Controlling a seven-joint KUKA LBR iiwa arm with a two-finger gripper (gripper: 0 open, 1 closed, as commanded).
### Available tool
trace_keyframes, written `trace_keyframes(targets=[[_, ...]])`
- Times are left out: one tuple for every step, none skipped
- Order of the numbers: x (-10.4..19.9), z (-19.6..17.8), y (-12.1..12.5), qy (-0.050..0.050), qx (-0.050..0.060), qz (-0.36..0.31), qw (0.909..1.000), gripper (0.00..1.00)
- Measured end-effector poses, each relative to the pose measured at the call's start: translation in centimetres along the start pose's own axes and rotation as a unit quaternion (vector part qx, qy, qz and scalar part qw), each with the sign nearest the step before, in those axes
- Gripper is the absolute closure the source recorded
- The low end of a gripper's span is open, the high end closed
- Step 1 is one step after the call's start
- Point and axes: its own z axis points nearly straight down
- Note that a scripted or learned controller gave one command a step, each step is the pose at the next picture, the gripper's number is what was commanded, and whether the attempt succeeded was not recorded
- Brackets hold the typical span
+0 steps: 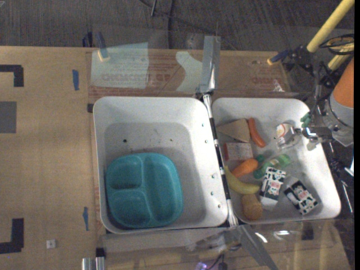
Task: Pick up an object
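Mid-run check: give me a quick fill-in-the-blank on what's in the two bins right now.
1. The teal plastic divided plate lies in the ____ white bin.
2. The yellow banana lies in the ____ white bin.
3. The orange carrot lies just ____ the banana in the view.

Missing words: left; right; above
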Motion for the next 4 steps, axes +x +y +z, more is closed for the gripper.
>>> trace_keyframes(targets=[[2.5, 8.7, 0.5, -0.002, -0.009, 0.018, 0.9998, 0.00], [3.2, 5.8, -3.7, 0.000, 0.000, -0.089, 0.9960, 0.00], [5.4, 10.1, 2.9, -0.006, -0.010, -0.131, 0.9914, 0.00], [5.2, 9.2, 2.9, -0.007, -0.010, -0.131, 0.9914, 1.00]])
